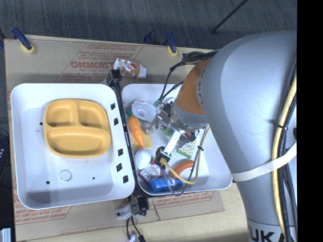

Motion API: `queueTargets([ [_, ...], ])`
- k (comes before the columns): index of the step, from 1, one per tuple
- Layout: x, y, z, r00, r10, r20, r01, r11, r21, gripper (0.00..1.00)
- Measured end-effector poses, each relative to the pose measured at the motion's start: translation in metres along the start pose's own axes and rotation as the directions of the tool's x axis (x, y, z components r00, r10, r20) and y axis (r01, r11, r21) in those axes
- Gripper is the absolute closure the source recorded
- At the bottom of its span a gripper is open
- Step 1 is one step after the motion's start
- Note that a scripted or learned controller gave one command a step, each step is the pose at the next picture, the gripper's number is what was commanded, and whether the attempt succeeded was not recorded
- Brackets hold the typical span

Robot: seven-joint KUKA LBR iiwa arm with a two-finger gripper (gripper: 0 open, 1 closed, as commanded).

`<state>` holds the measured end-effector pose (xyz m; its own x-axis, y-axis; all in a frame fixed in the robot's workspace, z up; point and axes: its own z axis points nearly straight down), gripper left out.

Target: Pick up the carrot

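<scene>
- The carrot [136, 131] is not yet picked up; it lies flat on the floor of the right bin [218, 178], close to that bin's left wall, its thick end toward the back and its tip toward the front
- The pincer [162, 117] hangs low over the same bin, just to the right of the carrot and apart from it, with nothing visibly in its grip; the bulk of the arm [252, 105] covers most of it, so I cannot tell whether it is wide or narrow
- My judgement: the approach is largely made, but the grasp and the lift are both left; the pincer would need to shift toward the bin's left wall to get over the carrot
- Clutter crowds the carrot; a clear cup [143, 110] sits just behind it, a white egg [143, 158] just in front of it, and a blue thing [162, 185] lies near the front wall; this leaves little free room for a clean close
- The left bin [30, 185] holds a yellow divided plate [77, 126] and plays no part here
- Both bins rest on a sheet of cardboard [96, 54] printed in red, spread over the table and pinned at the back by blue clamps [23, 39]; a small packet [129, 68] lies on the cardboard behind the bins; beyond is a dark grey floor [101, 6]
</scene>
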<state>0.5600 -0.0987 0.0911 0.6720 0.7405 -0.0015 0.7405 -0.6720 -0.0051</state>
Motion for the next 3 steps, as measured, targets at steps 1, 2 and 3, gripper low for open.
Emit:
queueTargets([
  [1,0.000,-0.001,-0.010,1.000,-0.006,0.000,0.006,1.000,0.005,1.00],
  [2,0.044,0.040,-0.001,0.990,-0.142,0.000,0.142,0.990,0.000,1.00],
  [3,0.065,0.035,-0.101,0.832,-0.555,0.001,0.555,0.832,-0.003,1.00],
])
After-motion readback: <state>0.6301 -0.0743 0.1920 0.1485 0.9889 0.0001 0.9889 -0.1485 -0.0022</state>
